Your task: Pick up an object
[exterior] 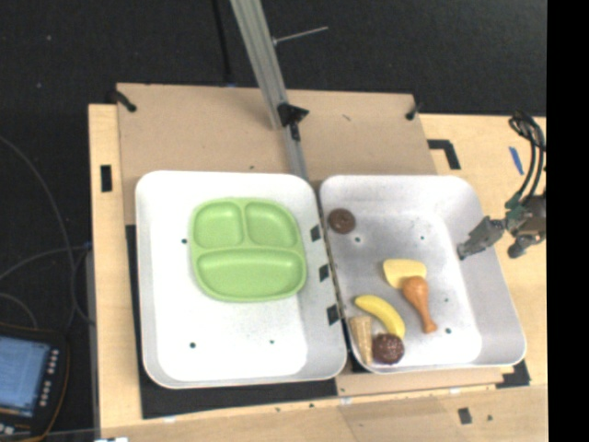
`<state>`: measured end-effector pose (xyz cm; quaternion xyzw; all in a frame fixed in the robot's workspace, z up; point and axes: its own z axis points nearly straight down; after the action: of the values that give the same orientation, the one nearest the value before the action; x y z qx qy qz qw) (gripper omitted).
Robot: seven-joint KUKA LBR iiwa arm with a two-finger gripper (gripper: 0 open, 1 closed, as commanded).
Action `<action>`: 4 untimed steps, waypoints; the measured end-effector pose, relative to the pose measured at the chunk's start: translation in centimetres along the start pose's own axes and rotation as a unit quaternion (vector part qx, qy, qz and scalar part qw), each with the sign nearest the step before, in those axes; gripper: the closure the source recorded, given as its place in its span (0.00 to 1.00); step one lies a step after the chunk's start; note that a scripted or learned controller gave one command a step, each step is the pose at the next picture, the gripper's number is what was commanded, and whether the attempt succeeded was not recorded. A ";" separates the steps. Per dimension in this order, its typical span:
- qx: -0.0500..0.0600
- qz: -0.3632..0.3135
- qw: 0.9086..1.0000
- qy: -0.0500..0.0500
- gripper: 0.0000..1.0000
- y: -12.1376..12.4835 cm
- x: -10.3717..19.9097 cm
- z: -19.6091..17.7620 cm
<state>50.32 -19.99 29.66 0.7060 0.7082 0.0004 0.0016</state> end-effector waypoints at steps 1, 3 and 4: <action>0.000 0.000 1.000 0.000 0.00 0.0 0.0 0.0; 0.003 0.002 1.000 0.001 0.00 0.1 -0.1 10.2; 0.003 0.002 1.000 0.001 0.00 -0.1 -0.9 16.2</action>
<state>50.31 -20.94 13.42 0.7075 0.7067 -0.0015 -0.0014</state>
